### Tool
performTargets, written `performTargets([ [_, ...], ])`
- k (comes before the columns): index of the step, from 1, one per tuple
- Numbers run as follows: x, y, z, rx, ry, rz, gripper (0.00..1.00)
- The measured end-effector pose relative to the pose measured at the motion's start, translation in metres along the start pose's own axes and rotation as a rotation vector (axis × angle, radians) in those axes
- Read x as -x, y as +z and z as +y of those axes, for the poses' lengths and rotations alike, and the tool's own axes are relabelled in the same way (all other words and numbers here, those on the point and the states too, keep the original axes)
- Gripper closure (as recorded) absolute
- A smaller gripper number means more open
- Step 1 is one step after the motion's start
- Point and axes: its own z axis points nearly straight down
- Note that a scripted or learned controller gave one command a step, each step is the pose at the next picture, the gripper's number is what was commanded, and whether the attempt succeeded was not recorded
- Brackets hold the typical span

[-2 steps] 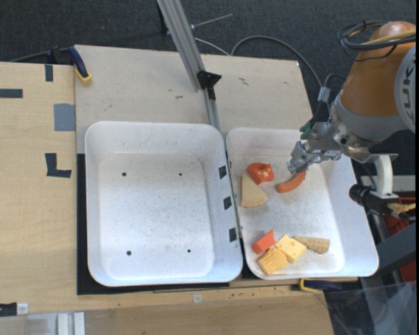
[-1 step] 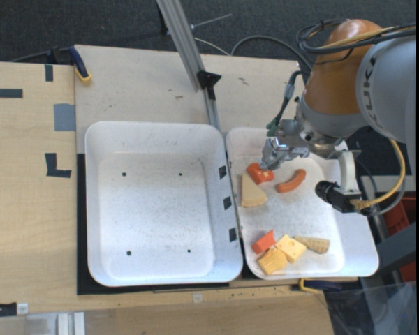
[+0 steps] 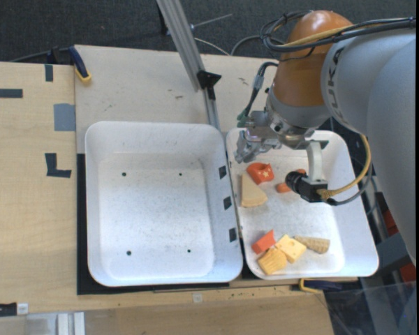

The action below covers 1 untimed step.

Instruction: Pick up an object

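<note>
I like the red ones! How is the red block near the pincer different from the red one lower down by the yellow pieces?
The upper red block looks bigger and lies alone; the lower red block looks smaller and touches a yellow piece. Both lie in the right bin.
</note>
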Motion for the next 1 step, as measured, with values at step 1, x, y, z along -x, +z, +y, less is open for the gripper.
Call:
performTargets([
  [1, -0.0616, 0.0061, 0.0139, 0.0, -0.002, 0.0, 1.0],
])
